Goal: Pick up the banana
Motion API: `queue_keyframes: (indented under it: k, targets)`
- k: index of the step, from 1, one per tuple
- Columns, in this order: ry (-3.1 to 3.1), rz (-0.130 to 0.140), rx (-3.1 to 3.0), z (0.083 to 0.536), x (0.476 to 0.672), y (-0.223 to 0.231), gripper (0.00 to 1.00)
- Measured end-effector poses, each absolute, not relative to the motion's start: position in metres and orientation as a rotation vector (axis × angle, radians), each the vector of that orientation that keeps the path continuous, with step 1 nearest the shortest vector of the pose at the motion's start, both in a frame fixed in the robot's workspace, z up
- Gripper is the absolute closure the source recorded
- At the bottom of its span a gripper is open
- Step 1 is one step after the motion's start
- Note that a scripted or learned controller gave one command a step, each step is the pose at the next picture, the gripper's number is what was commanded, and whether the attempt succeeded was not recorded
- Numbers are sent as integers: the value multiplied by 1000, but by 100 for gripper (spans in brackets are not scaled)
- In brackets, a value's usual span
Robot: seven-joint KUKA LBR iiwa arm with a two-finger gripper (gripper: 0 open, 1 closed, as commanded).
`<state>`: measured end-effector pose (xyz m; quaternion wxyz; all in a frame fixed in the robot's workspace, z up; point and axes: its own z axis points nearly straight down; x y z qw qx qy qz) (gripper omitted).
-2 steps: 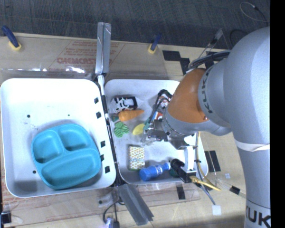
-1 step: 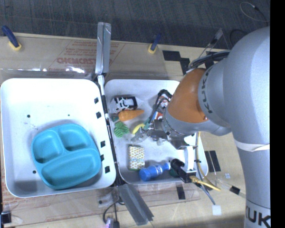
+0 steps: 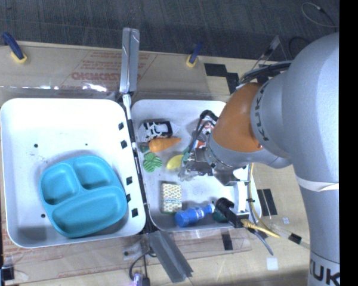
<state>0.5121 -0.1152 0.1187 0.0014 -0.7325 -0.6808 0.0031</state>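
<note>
The big grey arm [image 3: 298, 124] reaches into the right bin [image 3: 167, 109]. Its gripper [image 3: 188, 167] sits low, just beside the little yellow banana [image 3: 175, 161]. Nobody can tell if the jaws are wide or closed.

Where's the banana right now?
The small yellow banana lies in the right-hand white bin, near its middle, just below the orange carrot-shaped toy, right of the green leafy toy, beside the gripper.

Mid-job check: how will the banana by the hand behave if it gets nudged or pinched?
The banana looks small, smooth and toy-like, so probably light and slippery. Its curved shape may pivot or skid toward the green piece touching it when the hand closes.
</note>
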Motion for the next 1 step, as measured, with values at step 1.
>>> queue_keyframes:
  k: [1]
  targets:
    - [-2137, 10, -2299, 119, 512, -115, 0]
